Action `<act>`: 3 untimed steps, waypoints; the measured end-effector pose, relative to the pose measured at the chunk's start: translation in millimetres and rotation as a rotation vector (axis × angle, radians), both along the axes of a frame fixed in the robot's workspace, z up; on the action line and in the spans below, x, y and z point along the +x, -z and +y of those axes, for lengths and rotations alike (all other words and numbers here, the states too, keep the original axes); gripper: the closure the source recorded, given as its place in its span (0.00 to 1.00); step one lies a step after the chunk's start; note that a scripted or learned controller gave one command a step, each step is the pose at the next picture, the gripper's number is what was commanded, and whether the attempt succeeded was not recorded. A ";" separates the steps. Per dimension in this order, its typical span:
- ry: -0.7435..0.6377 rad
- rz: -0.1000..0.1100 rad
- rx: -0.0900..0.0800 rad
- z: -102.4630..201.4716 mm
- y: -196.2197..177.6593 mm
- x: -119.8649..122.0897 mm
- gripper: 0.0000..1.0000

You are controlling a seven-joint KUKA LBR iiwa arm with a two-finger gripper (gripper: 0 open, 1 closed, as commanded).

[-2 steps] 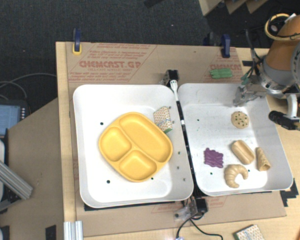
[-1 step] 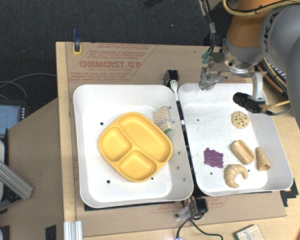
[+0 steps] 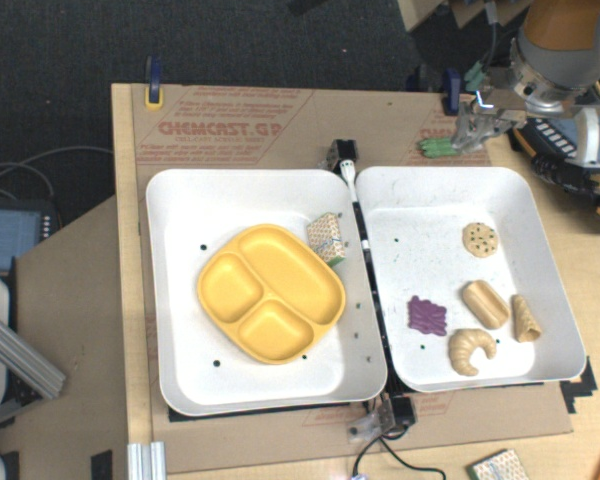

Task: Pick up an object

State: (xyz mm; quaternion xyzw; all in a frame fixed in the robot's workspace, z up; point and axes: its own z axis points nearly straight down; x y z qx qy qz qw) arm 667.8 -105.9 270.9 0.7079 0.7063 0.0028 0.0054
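From above, the end effector [image 3: 470, 128] hangs beyond the right bin [image 3: 435, 363], gripping a small green object [image 3: 437, 148]. A cookie [image 3: 479, 238], croissant [image 3: 471, 349] and purple piece [image 3: 427, 315] lie inside it.

You are looking down from one fixed camera set above the worktop [image 3: 280, 128], tilted at a slant so the far edge of the board sits toward the top of the frame and the near edge runs along the bottom. It stands far enough back to take in both white bins whole, the left bin [image 3: 175, 298] filling the centre-left and the right bin [image 3: 540, 258] the centre-right, with dark floor across the upper left. The arm [image 3: 565, 28] enters at the upper right corner of your frame.
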 end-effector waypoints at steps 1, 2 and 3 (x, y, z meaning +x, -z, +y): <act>-0.001 -0.011 -0.004 -29.6 -172.2 -0.5 1.00; 0.004 -0.004 -0.006 -111.5 -272.2 -2.3 1.00; -0.002 0.010 0.002 -106.4 -264.9 -1.4 0.00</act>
